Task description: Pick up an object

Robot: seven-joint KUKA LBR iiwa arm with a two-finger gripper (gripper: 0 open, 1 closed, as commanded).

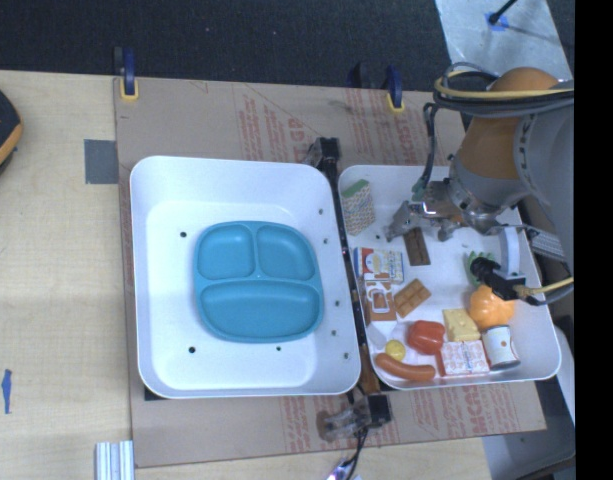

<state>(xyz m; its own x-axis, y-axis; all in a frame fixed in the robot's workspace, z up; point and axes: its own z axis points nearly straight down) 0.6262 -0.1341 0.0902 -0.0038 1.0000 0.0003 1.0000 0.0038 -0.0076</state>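
Observation:
My gripper (420, 230) hangs over the upper middle of the right bin (546, 366), its fingers spread apart. A small brown bar (417, 249) lies on the bin floor just below and between the fingertips, not clasped by them. Toy food lies around: a pale netted packet (358, 206) to the left, a red-and-white box (379, 265), a tan waffle piece (411, 296), a red tomato (426, 336), a yellow cheese block (460, 323) and an orange (489, 308).
The left bin (151, 268) holds a blue divided plate (257, 279). Along the right bin's front lie a hot dog (406, 370), a small carton (463, 358) and a can (501, 348). The arm's grey body (531, 168) covers the bin's far right corner.

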